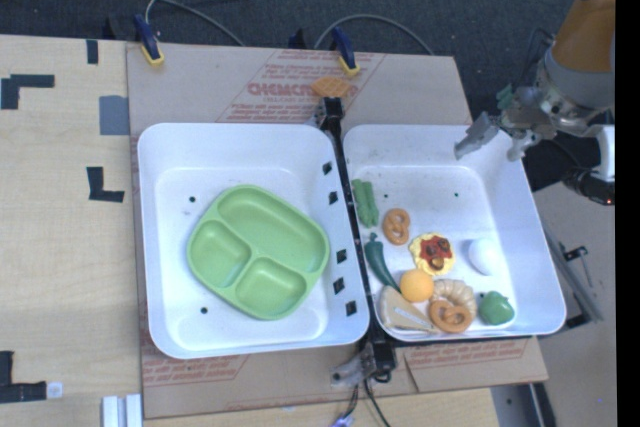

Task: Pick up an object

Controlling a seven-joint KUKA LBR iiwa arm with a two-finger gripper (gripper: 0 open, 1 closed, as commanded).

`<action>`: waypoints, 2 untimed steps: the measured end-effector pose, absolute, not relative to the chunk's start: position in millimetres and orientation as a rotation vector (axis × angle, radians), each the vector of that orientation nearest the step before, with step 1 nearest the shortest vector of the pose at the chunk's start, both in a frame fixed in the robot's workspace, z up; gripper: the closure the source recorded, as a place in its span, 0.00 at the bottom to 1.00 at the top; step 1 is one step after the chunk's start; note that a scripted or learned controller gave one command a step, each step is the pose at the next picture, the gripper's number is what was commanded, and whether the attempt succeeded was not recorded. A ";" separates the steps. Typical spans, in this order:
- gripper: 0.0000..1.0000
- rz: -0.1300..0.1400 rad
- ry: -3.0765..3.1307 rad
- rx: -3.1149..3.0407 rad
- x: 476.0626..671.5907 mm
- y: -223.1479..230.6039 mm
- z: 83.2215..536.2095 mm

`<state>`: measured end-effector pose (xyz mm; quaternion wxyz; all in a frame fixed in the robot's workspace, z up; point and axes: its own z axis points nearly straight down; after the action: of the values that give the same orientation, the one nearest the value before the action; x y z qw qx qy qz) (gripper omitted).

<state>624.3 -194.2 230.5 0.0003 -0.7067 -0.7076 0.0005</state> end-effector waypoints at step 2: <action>0.00 -0.003 -2.225 -2.221 569.3 -101.6 86.3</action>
<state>569.3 -101.6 86.3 -0.0010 -0.7065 -0.7077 -0.0009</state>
